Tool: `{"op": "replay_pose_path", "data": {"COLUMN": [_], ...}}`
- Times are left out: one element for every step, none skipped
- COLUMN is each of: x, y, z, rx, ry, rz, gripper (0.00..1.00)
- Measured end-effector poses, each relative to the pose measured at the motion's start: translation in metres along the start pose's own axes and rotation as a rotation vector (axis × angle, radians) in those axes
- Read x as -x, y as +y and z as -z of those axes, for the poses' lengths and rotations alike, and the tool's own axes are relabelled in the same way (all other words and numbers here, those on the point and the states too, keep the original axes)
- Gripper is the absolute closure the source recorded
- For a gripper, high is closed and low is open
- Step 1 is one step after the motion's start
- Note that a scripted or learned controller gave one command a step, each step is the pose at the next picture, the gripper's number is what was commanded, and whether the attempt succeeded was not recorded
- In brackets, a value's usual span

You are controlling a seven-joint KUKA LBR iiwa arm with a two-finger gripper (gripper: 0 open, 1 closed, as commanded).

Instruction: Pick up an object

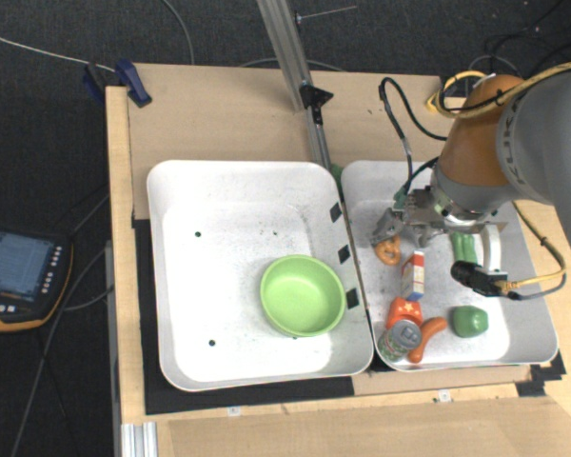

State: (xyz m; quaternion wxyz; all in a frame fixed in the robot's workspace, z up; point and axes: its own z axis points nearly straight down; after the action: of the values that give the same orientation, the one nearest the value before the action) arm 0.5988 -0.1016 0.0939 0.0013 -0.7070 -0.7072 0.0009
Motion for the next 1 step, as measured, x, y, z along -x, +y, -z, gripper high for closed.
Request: {"op": "replay_pose_path", "data": {"x": [-0.0001], "y": [0.0014], "z": [0.0126], "rx": [0.005], "ry": [0.000], "rz": [0.000], "gripper": [1.00]}}
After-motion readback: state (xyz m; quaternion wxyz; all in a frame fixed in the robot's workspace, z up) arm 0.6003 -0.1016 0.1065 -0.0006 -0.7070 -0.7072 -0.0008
